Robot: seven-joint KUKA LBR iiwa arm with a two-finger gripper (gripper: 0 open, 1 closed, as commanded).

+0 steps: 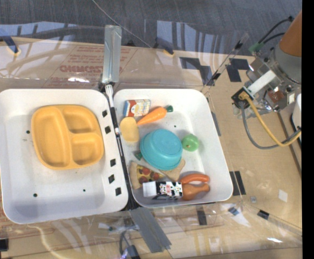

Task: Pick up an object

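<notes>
The right bin (213, 144) holds several toy foods. An upturned teal bowl (161, 148) sits in the middle, with a green ball-shaped fruit (190, 143) at its right. A carrot (151, 115), a small red and white box (137, 107) and a pale yellow piece (128, 128) lie at the back left. A pizza slice (146, 174), a cow-patterned carton (162, 189) and a hot dog (195, 179) lie along the front. My gripper (277, 93) hangs outside the bins, off the right bin's back right corner, with nothing seen in it.
In the left bin (16, 198) lies a yellow divided plate (67, 136). A grey strip (111, 55) stands behind the wall between the bins. Bare taped bench lies right of the right bin, under the arm.
</notes>
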